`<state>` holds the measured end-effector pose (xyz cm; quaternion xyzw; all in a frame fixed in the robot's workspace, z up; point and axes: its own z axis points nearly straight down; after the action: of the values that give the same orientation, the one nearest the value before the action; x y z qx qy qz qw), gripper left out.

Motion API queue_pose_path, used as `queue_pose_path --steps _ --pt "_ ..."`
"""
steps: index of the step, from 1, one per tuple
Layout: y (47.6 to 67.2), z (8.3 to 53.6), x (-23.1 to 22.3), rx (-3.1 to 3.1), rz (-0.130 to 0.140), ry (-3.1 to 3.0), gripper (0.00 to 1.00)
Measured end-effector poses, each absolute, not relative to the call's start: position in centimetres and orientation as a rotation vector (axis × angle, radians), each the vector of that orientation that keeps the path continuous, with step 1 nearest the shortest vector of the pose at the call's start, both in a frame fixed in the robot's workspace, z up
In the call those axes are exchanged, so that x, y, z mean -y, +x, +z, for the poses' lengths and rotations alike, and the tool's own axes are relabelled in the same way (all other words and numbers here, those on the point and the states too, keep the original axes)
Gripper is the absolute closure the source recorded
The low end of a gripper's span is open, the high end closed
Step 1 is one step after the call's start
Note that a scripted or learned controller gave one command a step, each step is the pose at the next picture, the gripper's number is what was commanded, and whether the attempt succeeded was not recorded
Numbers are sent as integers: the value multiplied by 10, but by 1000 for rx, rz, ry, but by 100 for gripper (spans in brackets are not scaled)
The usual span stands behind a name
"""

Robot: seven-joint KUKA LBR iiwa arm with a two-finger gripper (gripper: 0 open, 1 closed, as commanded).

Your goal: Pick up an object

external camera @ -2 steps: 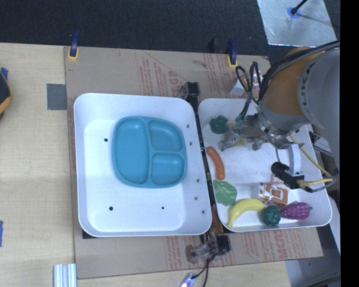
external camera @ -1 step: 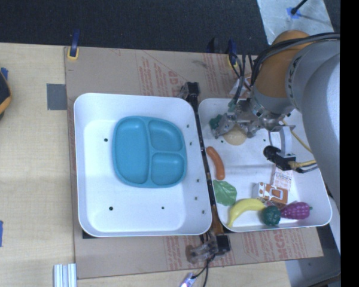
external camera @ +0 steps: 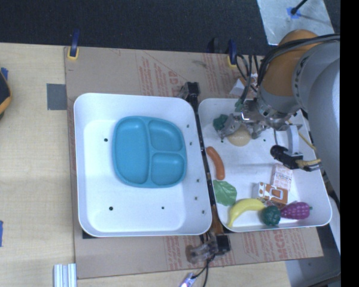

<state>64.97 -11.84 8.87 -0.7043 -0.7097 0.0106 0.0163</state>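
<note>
Pale tan and rounded, a small lump of toy food [external camera: 239,137] sits in the far left part of the right-hand shallow white bin [external camera: 251,226], and it seems the likeliest thing for this pick. A dark green leafy toy piece [external camera: 220,122] lies just beside it on the left.

The hand [external camera: 246,119] hangs directly over the tan lump, close to it or touching it; whether it stands wide or narrow I cannot tell, since the metal wrist parts hide that, and nothing is visibly held.

To do this step well, the hand should come straight down centred on the lump, avoid the green piece and the bin wall, close squarely across the lump's widest part, and lift slowly.

Farther toward the near side of the same bin lie an orange-brown toy sausage [external camera: 216,162], a flat green leaf [external camera: 224,192], a yellow toy banana [external camera: 245,210] and a purple bunch of toy grapes [external camera: 295,210]. The left-hand shallow white bin [external camera: 96,160] carries a blue divided plastic tray [external camera: 148,151], well apart from the hand.
</note>
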Motion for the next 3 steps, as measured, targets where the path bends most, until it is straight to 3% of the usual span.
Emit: queue_pose_path --steps 3 --pt "651 90 118 2211 29 -2198 0"
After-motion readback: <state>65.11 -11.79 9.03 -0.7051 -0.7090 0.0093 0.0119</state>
